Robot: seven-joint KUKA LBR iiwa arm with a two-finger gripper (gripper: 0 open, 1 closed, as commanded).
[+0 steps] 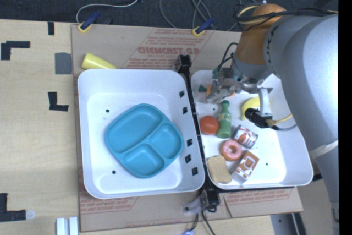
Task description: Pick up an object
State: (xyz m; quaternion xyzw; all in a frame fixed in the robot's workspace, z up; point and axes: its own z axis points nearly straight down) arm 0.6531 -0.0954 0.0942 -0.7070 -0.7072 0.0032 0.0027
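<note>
My gripper [219, 92] hangs low over the far left part of the right bin [286, 173], just above the top of a green bottle [224, 123]. The bottle lies flat, with a red tomato [208, 125] touching its left side. Nearer the front lie a pink donut [231, 149], a slice of bread [219, 169], a small can [246, 137] and an orange packet [247, 165]. A yellow fruit [252, 103] sits right of the gripper, partly behind a black part of the arm. I see nothing held in the gripper.
The left bin [93, 96] holds a blue divided plate [144, 139]. A yellow object [98, 61] lies on the cardboard beyond that bin. A small orange and green item [203, 87] sits by the right bin's far left wall. The big grey arm [308, 74] covers the right bin's far right.
</note>
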